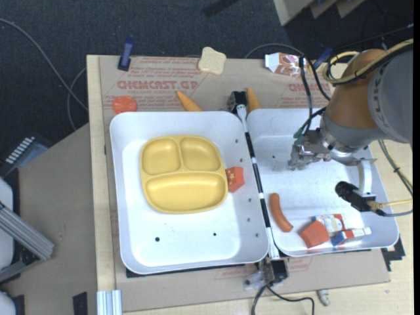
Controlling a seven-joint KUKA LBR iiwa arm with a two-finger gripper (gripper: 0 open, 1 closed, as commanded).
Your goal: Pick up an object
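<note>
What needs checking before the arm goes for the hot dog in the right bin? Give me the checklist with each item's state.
1. Hot dog lies in the right bin, near its left wall: ok.
2. Space around it: the orange block and the tube lie close to its right, apart from it: ok.
3. Gripper is above the right bin, up-view of the hot dog, not over it: not ok.
4. Whether the gripper is open: cannot tell.
5. Whether the gripper already carries anything: cannot tell.
6. Yellow divided plate and small red piece sit in the left bin, out of the path: ok.
</note>
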